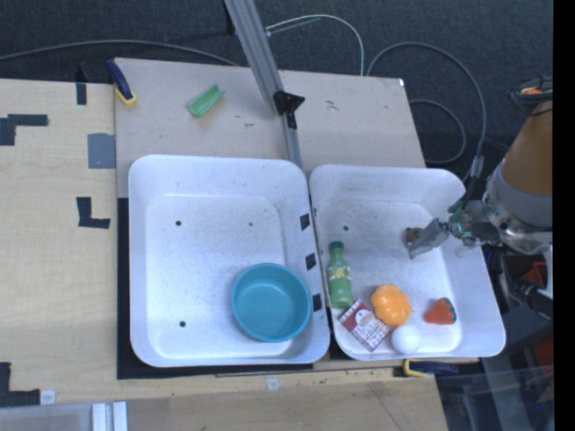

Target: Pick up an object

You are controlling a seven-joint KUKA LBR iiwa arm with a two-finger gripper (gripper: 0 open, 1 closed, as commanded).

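The right bin (377,191) holds a small green bottle (339,276), an orange pepper-like toy (391,303), a red toy (440,312), a white egg (406,338) and a red-and-white packet (364,324), all near its front edge. My gripper (422,238) hangs over the right side of this bin, above and to the right of the orange toy, pointing left. Nothing shows between its fingers. The left bin (216,187) holds a blue bowl (269,301) at its front right.
A slanted metal pole (260,52) rises behind the bins' shared wall. A green object (205,101) and a blue-and-yellow clamp (121,83) lie on the board behind the left bin. Cables loop behind the right bin.
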